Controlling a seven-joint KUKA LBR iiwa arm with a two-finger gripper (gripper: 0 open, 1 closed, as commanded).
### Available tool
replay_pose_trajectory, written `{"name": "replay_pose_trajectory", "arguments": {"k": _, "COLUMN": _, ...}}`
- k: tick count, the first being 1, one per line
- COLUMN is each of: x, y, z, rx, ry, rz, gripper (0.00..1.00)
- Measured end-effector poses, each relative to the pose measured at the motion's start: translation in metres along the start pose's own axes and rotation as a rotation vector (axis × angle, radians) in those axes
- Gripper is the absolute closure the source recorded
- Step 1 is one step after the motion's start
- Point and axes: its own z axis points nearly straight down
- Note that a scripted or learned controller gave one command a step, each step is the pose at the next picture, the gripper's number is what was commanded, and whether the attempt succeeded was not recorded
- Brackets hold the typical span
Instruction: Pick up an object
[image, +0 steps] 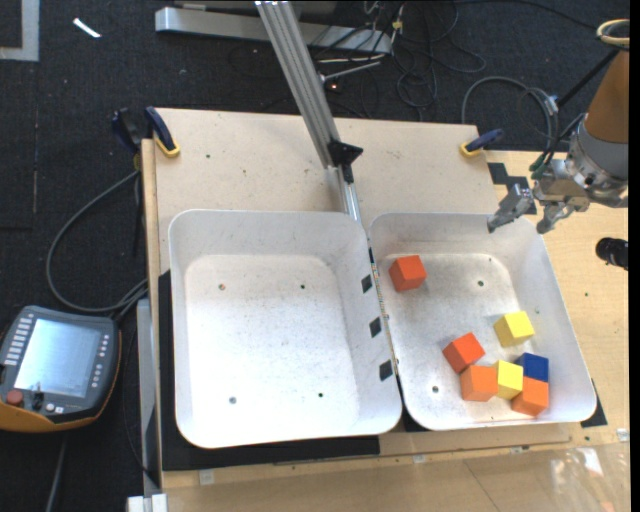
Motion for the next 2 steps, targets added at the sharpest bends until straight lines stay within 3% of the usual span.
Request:
{"name": "replay_pose_trajectory", "arguments": {"k": 1, "x": 0.077, "y": -0.017, "z": 0.083, "rx": 0.007, "ry": 0.006, "rz": -0.005, "gripper": 0.0}}
{"name": "replay_pose_trajectory", "arguments": {"k": 2, "x": 0.096, "y": -0.031, "z": 0.107, "rx": -0.023, "ry": -0.004, "rz": 0.004, "gripper": 0.0}}
